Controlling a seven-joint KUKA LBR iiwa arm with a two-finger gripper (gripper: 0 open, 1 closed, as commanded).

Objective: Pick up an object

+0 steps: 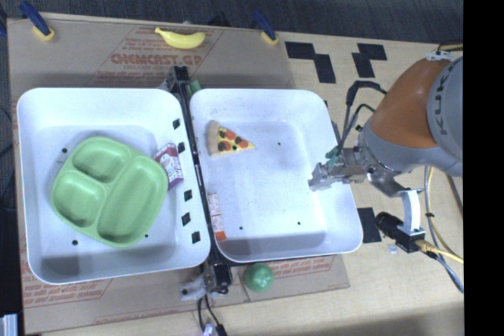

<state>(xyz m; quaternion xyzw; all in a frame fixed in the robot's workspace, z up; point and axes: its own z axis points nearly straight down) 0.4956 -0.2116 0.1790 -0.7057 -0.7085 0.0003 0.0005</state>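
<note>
A pizza slice toy [227, 140] lies in the right bin [268, 240], near its upper left corner. My gripper [324, 175] hovers at the right side of the same bin, well to the right of the pizza slice and a bit lower. A green divided plate [109, 190] rests in the left bin [39, 169]. A small dark red packet [170, 164] lies beside the plate, close to the wall between the bins.
A yellow banana [180, 36] lies on the cardboard behind the bins. A green ball [257, 277] sits on the bench in front of the right bin. Blue clamps [37, 21] hold the cardboard's far edge. Cables run by the arm at right.
</note>
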